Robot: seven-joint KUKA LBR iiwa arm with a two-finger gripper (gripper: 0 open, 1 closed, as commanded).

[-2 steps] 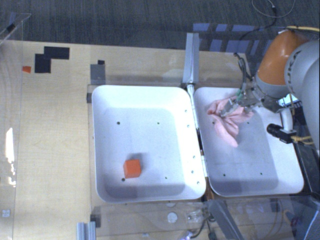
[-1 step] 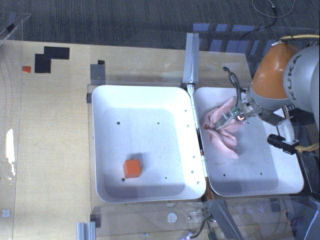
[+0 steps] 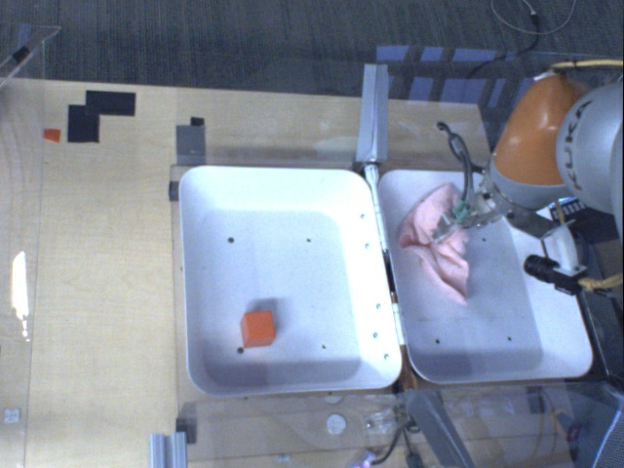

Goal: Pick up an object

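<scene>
Claw (image 3: 460,217): right of frame centre, in the upper part of the right bin, at the upper right edge of the cloth. Whether it is open, closed or gripping cannot be told; the tip is small and merges with the fabric.
Arm (image 3: 575,149): grey, with orange band, entering from the right edge of the frame and slanting down-left to the claw.
Cloth (image 3: 444,242): pink, crumpled, lying in the upper left part of the right bin, near the wall shared with the left bin. Part of it appears bunched up toward the claw; whether it is lifted off the floor cannot be told.
Cloth, long axis: runs from upper left to lower right, the lower end tapering toward the middle of the bin.
Claw to cloth: the cloth's bulk lies down and left of the claw, touching or just under it. Judged the nearer object by far.
Block (image 3: 258,329): orange, small, in the lower left part of the left bin, well apart from the claw.
Right bin (image 3: 507,359): white, shallow, right half of frame; holds the cloth.
Left bin (image 3: 283,213): white, shallow, centre of frame; holds the block.
Bench (image 3: 97,310): pale wood, bearing both bins.
Step, judged: grasp attempt at the cloth; success not confirmed.
</scene>
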